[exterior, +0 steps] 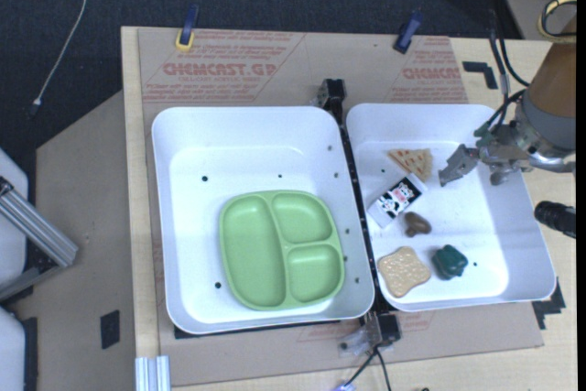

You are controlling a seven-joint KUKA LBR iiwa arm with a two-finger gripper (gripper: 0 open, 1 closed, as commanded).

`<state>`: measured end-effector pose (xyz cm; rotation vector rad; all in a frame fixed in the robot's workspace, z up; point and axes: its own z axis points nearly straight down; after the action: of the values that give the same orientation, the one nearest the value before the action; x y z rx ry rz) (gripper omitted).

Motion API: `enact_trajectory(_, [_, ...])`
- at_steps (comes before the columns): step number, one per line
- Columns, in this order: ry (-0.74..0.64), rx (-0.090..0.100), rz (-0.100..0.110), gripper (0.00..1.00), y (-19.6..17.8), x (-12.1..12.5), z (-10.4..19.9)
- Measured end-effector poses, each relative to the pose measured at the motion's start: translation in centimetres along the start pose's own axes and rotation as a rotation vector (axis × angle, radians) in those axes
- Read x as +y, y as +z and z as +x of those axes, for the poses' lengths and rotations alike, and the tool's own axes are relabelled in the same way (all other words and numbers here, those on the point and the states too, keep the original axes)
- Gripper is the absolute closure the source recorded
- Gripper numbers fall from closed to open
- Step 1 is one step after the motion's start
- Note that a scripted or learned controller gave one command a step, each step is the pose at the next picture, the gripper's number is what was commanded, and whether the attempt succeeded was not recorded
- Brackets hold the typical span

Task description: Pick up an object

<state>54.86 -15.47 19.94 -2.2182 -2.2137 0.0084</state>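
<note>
The grey arm's gripper [476, 162], fingers apart and empty, hovers over the right white bin [513, 288] near its far edge. Closest lies a tan wedge-shaped toy slice [411, 162], seemingly light and stiff, best pinched across its flat sides.

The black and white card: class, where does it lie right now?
The black and white card lies in the right bin, near its left wall, below the tan wedge and just above the small brown lump.
</note>
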Motion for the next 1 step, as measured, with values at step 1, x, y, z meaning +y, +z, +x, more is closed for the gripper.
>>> enact_trajectory(1, [-0.002,-0.002,-0.010,0.00,-0.45,0.24,0.01])
